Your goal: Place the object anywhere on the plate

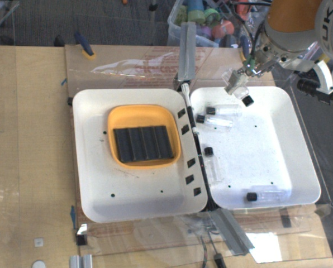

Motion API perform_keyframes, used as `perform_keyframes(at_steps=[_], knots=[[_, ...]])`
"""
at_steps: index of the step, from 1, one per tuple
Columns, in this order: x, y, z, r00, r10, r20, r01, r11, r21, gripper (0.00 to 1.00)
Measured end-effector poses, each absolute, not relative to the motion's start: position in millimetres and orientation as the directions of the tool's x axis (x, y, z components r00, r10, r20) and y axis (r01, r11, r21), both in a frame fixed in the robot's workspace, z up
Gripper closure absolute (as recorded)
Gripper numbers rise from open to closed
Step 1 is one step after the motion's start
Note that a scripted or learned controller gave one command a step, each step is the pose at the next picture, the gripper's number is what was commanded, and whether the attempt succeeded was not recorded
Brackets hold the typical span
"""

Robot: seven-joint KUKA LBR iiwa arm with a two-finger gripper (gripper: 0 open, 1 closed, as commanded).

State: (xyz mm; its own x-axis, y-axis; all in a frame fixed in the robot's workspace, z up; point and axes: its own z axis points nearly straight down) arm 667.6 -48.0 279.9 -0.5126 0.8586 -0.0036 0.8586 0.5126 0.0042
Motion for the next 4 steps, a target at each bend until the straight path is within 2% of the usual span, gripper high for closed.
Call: perform_keyframes(at_steps=[1,2,3,4], knots=[[667.4,-61.3,280.1,-0.712,0.702,-0.003,0.702,0.712,0.003,1.0],[660.9,-78.9,302.5,-0.836,0.549,-0.007,0.549,0.836,0.004,1.0],[657.3,-118.4,396.2,-0.918,0.397,-0.009,0.397,0.918,0.003,1.0],[658.1,-158.6,437.0,-0.993,0.115,-0.011,0.115,0.993,0.001,1.0]])
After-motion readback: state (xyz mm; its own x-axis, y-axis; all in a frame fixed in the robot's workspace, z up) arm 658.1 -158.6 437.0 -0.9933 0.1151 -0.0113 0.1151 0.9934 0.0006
